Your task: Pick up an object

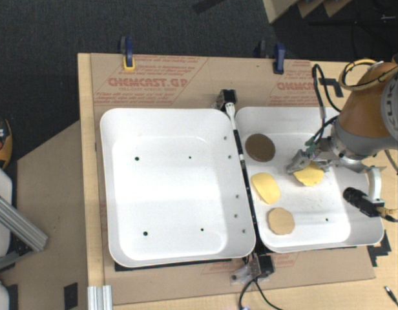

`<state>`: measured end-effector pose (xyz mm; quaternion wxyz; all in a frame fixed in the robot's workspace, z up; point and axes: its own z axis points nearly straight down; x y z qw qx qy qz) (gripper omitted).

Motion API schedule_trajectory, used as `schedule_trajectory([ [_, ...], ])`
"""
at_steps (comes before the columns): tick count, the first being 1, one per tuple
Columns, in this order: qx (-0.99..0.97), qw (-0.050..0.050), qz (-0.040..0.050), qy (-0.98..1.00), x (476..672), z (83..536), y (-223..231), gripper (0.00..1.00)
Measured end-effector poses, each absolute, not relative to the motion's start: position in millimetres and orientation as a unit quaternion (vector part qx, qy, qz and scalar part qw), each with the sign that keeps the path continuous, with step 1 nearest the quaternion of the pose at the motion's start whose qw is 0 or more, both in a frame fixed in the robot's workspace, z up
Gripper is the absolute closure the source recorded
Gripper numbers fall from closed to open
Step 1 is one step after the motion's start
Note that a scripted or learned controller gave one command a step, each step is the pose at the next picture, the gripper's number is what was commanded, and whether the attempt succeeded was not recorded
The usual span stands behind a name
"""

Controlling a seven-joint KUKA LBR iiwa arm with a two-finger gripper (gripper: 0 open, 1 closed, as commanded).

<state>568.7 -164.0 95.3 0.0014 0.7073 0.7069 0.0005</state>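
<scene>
Over the right bin (354,234) the grey and orange arm (370,112) reaches in from the side, and part of it is cut off at the edge. The gripper (307,162) sits low at the end of the arm, right above a yellow piece (309,176). Its metal tips are small and dark, and they blur into the yellow piece. I cannot tell how far open the hand is. I also cannot tell if it has hold of the yellow piece or only touches the top of it. The arm hides part of the right bin behind it.

Three more things lie in the right bin. A brown round disc (260,148) is near the wall next to the left bin (121,173). A pale yellow oval (266,188) lies just below the disc. A tan round piece (281,221) lies below the oval, close to the front rim. The yellow piece is to the right of the oval, apart from it.

A black part (359,201) sticks out beside the arm, over the right bin's far side. What it is is hard to make out.
</scene>
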Motion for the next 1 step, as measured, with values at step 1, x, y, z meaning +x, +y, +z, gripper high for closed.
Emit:
schedule_trajectory([
  [1, 0.703, 0.006, 0.0063, 0.711, 633.0, 203.6, -83.7, 1.0],
])
